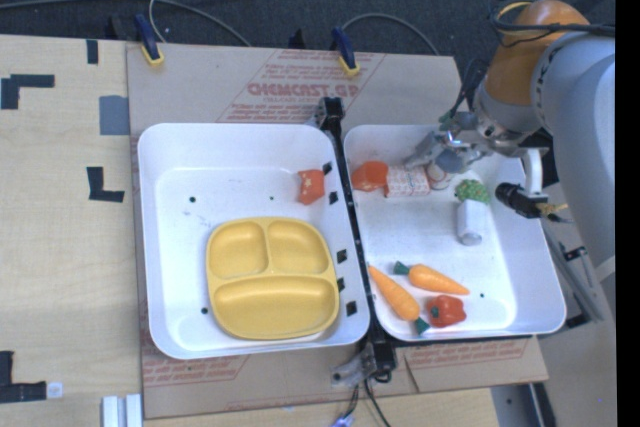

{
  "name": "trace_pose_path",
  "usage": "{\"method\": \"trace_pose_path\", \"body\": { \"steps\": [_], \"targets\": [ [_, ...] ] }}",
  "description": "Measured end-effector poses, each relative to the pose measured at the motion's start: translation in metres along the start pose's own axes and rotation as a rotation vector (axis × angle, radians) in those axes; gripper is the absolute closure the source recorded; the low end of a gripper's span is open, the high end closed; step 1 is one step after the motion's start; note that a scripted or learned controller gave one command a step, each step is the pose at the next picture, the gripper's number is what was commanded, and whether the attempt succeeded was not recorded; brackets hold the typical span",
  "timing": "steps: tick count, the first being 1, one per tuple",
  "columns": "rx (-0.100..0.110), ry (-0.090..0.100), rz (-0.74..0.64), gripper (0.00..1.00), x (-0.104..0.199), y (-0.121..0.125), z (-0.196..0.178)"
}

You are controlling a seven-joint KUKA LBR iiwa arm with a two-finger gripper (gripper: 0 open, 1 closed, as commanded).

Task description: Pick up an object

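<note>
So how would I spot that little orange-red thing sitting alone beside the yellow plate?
Look in the left white bin, the one holding the yellow divided plate. Just above the plate's upper right corner, near the wall shared with the other bin, lies the small orange-red piece, the one loose item in that bin.

left bin [170, 165]: open along back wall | front: yellow tray [272, 277] | right bin [520, 305]: carrots [415, 283] block front
</note>
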State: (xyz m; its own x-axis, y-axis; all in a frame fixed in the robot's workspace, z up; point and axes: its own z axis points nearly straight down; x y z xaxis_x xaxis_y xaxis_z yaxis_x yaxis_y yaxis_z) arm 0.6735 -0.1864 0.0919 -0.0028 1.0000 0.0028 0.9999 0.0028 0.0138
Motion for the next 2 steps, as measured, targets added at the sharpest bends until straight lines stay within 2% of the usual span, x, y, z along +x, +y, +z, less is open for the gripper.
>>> {"method": "trace_pose_path", "body": {
  "steps": [1,2],
  "targets": [
    [0.013,-0.004,0.002,0.0,-0.036,-0.005,-0.027],
    [0.003,-0.006,0.001,0.0,0.023,-0.002,0.001]
  ]
}}
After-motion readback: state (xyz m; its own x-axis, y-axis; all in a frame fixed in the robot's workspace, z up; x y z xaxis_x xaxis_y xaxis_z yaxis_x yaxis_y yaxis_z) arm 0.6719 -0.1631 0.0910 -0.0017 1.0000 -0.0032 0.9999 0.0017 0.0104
